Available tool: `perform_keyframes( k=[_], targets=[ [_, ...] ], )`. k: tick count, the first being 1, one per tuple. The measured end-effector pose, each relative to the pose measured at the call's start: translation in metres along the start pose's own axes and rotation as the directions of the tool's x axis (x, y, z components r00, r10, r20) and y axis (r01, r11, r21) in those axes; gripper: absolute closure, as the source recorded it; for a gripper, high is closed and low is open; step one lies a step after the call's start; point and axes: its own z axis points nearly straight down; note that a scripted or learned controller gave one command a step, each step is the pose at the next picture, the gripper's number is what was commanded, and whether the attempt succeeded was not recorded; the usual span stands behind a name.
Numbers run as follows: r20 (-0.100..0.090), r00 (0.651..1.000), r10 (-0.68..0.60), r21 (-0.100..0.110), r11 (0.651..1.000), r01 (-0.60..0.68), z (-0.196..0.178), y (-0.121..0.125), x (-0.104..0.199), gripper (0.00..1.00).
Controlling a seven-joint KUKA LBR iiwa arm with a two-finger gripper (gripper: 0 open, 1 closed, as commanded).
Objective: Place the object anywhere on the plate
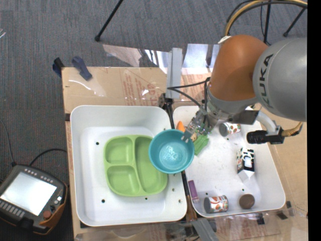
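A: Status on the plate drop?

B: Tool (193, 130) sits at frame centre, pinching the upper-right rim of the blue bowl (171, 152). Bowl reads as lifted, level, mouth up.

A: Where is it relative to the plate?

B: It straddles the seam between the two bins. Its left part overlaps the right edge of the green plate (134, 165), which lies in the left bin (83, 134). The rest hangs over the divider and the right bin (266, 185).

A: Why a rim grip?

B: My guess: a wide bowl won't fit between two fingers, so the wall is the only purchase. It also keeps the bowl upright.

A: Remaining?

B: Judging from this, carry it further toward frame left so the base is over the plate, then lower and let go. Risk: the off-centre hold could let it tip or swing.

A: Clutter?

B: Two cans (216, 203), a small carton (246, 162) and a green item (201, 144) just beside the tool, all in the right bin. None on the plate.
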Motion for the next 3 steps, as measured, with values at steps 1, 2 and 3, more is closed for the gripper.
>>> perform_keyframes(
  k=[1,2,3],
  targets=[
    [0.0,0.983,0.182,0.001,0.983,-0.182,-0.053,-0.029,0.053,1.0],
    [0.0,0.983,0.181,0.002,0.983,-0.181,-0.052,-0.029,0.053,0.0],
    [0.002,0.954,0.3,-0.001,0.954,-0.3,-0.075,-0.08,-0.024,0.0]
  ],
)
